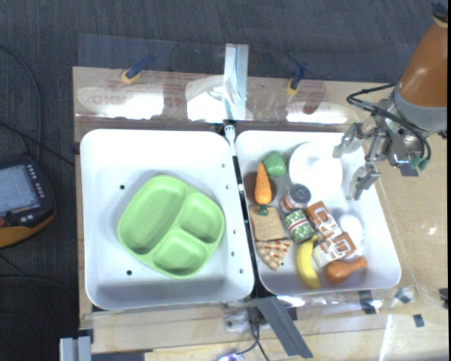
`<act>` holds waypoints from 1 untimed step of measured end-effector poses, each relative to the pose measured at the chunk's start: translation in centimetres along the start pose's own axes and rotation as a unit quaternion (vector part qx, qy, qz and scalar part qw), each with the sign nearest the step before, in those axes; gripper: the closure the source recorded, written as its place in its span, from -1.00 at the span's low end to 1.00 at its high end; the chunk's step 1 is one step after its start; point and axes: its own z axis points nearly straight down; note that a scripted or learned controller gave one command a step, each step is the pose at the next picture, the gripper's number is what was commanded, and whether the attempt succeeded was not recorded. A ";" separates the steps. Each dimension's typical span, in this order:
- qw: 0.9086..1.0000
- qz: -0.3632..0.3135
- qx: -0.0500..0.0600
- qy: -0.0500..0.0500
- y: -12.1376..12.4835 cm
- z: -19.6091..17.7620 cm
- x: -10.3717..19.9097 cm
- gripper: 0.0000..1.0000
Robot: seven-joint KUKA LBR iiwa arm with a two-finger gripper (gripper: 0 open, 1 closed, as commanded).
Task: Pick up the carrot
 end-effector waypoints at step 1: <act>1.000 0.024 -0.003 0.004 10.2 8.2 -3.4 -1.00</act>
